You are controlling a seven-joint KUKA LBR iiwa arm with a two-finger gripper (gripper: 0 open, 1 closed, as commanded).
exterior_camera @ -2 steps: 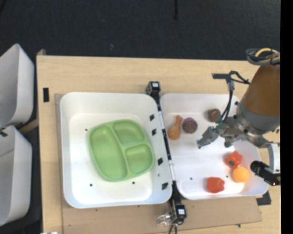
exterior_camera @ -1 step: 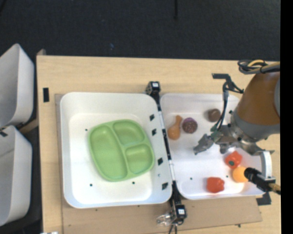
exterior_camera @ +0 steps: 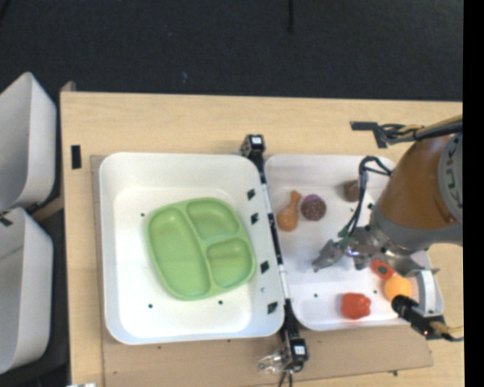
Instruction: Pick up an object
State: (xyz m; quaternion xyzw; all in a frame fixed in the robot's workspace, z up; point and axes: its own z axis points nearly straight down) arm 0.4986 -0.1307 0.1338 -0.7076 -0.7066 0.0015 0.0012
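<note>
The right bin (exterior_camera: 306, 313) holds an orange pear-shaped piece (exterior_camera: 289, 212), a dark purple round object (exterior_camera: 313, 207), a brownish lump (exterior_camera: 352, 190) at the back, a red object (exterior_camera: 356, 305) near the front, and an orange ball (exterior_camera: 398, 286) beside a small red-orange piece (exterior_camera: 381, 268). My gripper (exterior_camera: 331, 255) hangs low over the middle of this bin, its grey fingers pointing left. Nothing shows between the fingers. The arm's orange band (exterior_camera: 415, 184) covers the bin's right side.
The left bin (exterior_camera: 129, 313) holds a green divided plate (exterior_camera: 200, 247). A black divider with clips (exterior_camera: 268, 232) runs between the bins. Two white containers (exterior_camera: 16, 216) stand off the bench's left edge. Cables cross the bench at the back right (exterior_camera: 379, 131).
</note>
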